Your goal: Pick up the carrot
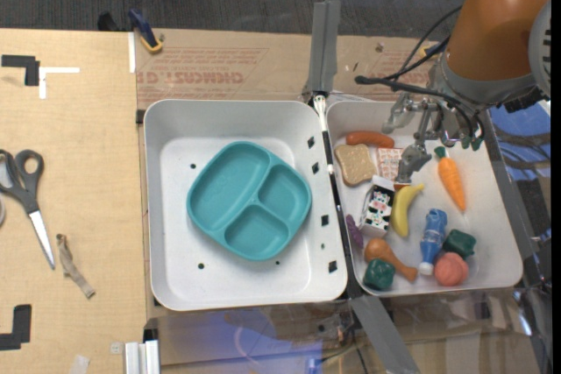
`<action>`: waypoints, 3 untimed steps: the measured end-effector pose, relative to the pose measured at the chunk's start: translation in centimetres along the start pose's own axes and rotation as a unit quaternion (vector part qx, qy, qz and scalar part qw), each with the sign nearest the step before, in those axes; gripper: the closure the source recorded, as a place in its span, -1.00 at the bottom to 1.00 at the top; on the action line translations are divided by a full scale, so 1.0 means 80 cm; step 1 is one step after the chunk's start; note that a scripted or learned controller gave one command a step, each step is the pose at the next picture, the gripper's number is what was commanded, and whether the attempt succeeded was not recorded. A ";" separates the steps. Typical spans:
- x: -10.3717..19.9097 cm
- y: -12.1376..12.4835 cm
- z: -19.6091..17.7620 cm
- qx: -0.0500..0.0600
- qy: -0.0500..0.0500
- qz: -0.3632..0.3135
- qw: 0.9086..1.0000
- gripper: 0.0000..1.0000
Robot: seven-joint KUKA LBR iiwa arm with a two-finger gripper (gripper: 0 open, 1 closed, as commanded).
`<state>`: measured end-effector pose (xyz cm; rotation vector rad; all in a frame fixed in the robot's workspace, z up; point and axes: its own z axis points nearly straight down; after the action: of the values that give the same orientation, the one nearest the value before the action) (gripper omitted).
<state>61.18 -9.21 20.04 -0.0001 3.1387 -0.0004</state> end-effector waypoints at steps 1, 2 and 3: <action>0.004 -0.088 -0.004 0.001 -0.002 0.008 1.000 -1.00; 0.023 -0.132 0.134 0.000 -0.001 0.082 0.997 -1.00; 0.021 -0.131 0.120 0.001 -0.004 0.080 0.997 1.00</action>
<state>59.52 -19.71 10.41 0.2503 3.1216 -0.0035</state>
